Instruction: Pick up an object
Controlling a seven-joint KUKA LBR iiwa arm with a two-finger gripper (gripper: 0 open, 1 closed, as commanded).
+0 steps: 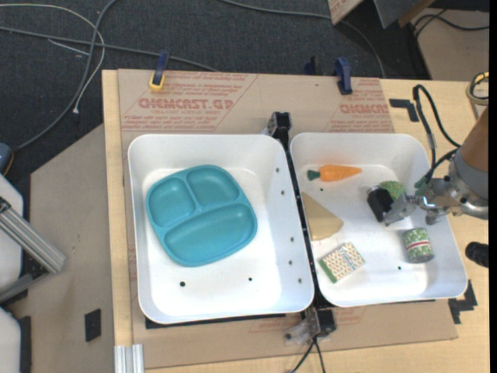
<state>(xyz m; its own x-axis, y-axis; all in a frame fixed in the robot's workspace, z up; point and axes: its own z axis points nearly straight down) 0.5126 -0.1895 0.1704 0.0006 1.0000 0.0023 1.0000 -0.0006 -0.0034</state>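
My gripper (401,205) hangs low over the right side of the right bin (365,286), with the arm coming in from the right edge. A small green object (393,188) sits right against the gripper's far side; whether it is held cannot be made out. A green and white can (418,245) lies just in front of the gripper. An orange carrot (338,173) lies near the bin's back wall. A tan wedge (321,220) and a patterned block (342,261) rest toward the bin's left side.
The left bin (147,286) holds a blue divided plate (202,214). A black divider strip (293,208) runs between the two bins. Clamps (343,76) hold the cardboard base at the back edge.
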